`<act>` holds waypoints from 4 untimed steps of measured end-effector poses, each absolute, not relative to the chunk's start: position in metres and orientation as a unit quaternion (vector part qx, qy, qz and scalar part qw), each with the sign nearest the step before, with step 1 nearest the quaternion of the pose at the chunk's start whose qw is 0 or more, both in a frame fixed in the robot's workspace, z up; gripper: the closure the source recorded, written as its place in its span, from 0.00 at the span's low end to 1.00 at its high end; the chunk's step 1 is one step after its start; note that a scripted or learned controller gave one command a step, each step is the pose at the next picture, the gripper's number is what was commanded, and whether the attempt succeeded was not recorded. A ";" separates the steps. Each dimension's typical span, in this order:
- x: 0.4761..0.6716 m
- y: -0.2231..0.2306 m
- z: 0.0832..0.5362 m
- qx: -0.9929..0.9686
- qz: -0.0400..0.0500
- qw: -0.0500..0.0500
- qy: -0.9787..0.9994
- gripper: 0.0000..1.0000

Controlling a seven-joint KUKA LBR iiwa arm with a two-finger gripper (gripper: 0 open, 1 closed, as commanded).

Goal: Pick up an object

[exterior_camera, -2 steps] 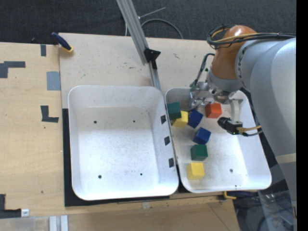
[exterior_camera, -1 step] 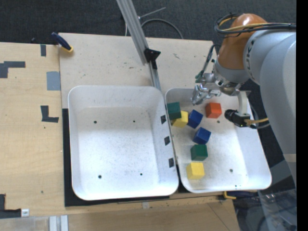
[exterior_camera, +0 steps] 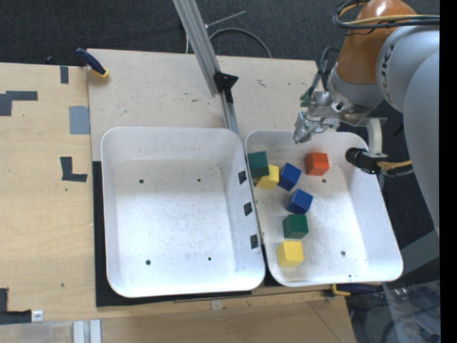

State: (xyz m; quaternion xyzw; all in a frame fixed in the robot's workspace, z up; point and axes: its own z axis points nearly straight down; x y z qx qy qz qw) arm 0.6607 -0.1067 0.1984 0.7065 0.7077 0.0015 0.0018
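Gripper [exterior_camera: 305, 134] over the right bin [exterior_camera: 371, 241].
Its fingers look closed and hold nothing, just above-left of the orange cube [exterior_camera: 316, 163].

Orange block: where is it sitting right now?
The orange block lies in the right bin, near its far edge, just right of a blue block and just below the gripper.

Plastic bins, wooden bench, painted blocks

Both bins [exterior_camera: 178, 138] look like smooth white plastic with a speckled, scuffed floor; the bench [exterior_camera: 43, 191] shows pale matt wood grain; the orange block [exterior_camera: 316, 163] looks matt; the arm's orange band [exterior_camera: 364, 38] is glossy.
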 end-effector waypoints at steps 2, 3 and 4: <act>0.617 -0.020 0.210 0.705 0.000 -0.001 0.709 1.00; 0.590 0.032 0.206 0.705 -0.001 -0.002 0.709 1.00; 0.567 0.082 0.206 0.705 -0.001 -0.002 0.709 1.00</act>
